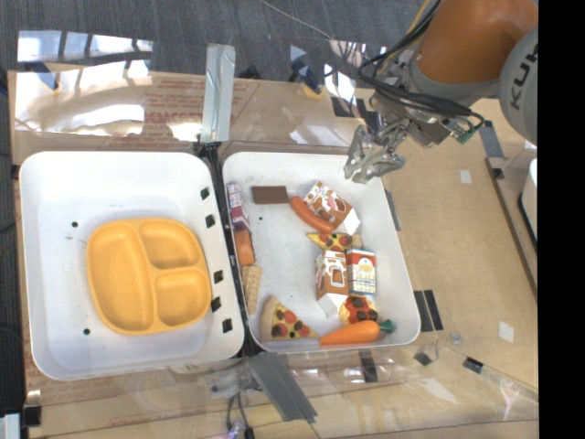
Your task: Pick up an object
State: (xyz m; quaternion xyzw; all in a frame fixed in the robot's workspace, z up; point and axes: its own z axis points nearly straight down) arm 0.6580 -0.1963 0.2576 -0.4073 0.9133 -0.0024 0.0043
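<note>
Hanging by the right bin's [402, 273] far corner, the gripper [370, 165] looks empty and released; the toy carrot [350, 335] looks light, hard, best pinched mid-body.

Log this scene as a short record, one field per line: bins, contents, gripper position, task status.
left bin: holds a yellow divided plate
right bin: toy food, including a pizza slice, a carrot, a brown block, an ice cream cone and small cartons
gripper: at the right bin's upper right rim, above the items
held object: none seen between the fingers
task status: pick not yet done
</note>
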